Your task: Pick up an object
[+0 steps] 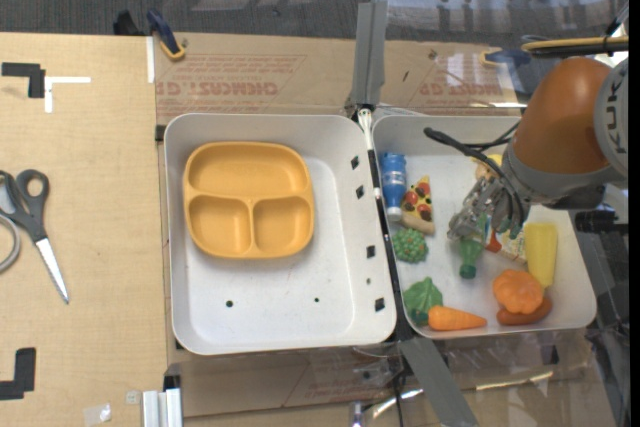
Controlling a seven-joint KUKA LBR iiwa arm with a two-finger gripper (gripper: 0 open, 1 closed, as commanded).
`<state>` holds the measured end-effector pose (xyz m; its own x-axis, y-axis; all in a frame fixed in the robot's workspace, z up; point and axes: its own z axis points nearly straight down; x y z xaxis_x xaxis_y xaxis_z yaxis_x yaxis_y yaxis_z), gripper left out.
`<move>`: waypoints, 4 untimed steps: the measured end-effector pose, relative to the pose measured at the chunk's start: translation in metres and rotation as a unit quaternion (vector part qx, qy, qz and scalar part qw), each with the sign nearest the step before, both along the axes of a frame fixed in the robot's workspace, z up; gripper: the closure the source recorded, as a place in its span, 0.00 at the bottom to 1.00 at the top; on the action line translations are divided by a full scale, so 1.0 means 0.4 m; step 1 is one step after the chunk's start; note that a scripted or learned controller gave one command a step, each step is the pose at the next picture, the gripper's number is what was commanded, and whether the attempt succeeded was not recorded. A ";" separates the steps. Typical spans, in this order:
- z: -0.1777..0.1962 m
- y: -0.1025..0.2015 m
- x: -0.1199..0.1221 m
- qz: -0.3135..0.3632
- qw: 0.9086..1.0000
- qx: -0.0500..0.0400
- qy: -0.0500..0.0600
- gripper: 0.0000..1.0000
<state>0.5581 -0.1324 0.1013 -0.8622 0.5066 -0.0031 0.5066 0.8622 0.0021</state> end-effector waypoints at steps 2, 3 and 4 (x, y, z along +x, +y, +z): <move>0.403 0.300 0.086 -0.237 0.972 -0.001 0.001 1.00; 0.070 -0.017 0.143 -0.201 0.980 -0.001 0.003 1.00; 0.267 0.035 0.255 -0.197 0.980 0.000 -0.001 1.00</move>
